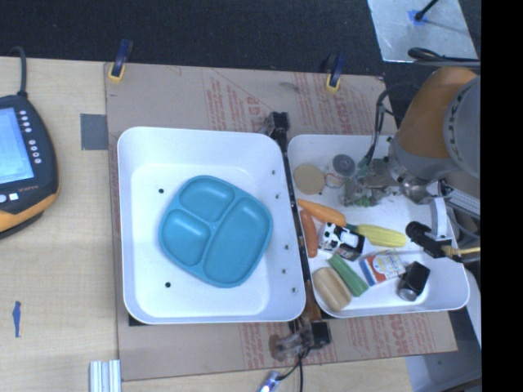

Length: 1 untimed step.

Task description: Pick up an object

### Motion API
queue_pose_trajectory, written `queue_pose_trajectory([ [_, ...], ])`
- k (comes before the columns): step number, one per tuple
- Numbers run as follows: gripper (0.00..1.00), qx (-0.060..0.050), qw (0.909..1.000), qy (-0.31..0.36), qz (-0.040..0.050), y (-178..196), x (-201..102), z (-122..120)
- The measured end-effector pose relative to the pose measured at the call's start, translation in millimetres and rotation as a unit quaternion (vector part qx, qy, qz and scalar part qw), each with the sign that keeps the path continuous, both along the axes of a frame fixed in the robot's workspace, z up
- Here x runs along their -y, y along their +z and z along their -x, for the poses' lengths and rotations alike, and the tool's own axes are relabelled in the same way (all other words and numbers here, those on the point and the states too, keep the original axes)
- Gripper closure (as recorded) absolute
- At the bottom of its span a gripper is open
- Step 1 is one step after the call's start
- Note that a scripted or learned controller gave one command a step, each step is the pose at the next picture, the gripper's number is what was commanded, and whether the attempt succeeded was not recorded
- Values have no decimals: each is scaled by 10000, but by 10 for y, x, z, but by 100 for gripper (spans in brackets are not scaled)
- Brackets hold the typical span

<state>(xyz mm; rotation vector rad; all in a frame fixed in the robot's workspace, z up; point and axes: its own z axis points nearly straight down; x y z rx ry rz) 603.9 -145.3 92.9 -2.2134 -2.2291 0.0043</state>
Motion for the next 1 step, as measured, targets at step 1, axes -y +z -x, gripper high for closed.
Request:
queue_pose_trajectory([
  [1, 100, -2, 10000, -1, -10, 996, -1010, 319],
])
